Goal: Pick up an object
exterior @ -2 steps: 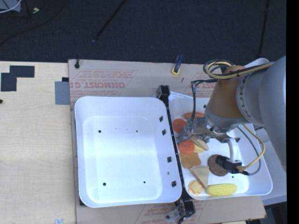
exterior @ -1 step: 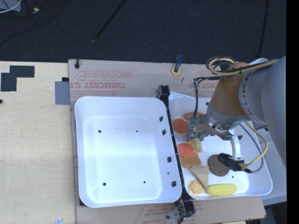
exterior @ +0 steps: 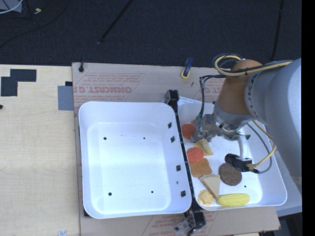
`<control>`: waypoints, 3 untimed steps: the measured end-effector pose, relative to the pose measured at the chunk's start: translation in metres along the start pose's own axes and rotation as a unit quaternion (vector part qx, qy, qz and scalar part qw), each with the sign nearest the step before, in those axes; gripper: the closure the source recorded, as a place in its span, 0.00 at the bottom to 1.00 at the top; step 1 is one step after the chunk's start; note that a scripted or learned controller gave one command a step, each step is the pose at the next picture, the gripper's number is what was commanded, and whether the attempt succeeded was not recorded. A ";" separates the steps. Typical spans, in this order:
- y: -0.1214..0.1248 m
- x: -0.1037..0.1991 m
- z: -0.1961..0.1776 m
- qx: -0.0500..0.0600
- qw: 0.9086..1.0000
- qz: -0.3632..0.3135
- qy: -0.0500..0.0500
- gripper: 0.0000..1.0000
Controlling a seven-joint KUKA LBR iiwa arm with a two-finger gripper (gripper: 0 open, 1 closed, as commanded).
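Down in the right bin, the tool sits low among a cluster of toy food pieces, near that bin's left wall. Whether it is spread or closed cannot be told from this slanted view, because the wrist and its grey body cover the tips; nothing can be seen gripped. The arm comes in from the right, with its orange band just above the wrist and yellow and black cables looping around it.

Relative to the tool, the pieces lie like this. A red-orange round piece lies just to its left, close against it. A pale yellow wedge lies just below it, seemingly touching the tool's lower edge. Further below comes a second red round piece, then a tan bread-like slice touching that one. A dark brown disc lies below and to the right of the tool, beside a black oval part on the cable. A cream triangular slice lies lower still, with a small yellow lump under it and a yellow corn cob lying flat near the front wall.

Left of the tool, across the black divider clips, stands the left bin. Both bins rest on a cardboard sheet on the light wooden worktop.
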State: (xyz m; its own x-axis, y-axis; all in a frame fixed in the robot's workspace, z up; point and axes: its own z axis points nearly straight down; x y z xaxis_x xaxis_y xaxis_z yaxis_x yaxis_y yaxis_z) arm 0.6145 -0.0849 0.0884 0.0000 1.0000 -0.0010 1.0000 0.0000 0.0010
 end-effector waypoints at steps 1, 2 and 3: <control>0.024 -0.002 -0.018 0.000 1.000 0.000 0.001 1.00; 0.023 -0.002 -0.017 0.002 1.000 0.000 0.001 0.00; -0.032 -0.001 0.001 0.002 1.000 0.001 0.001 0.00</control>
State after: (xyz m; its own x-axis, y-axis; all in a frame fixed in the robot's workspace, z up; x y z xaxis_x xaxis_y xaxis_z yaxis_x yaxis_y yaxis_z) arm 0.5828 -0.0856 0.0878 0.0017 1.0000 0.0008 1.0000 -0.0017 -0.0021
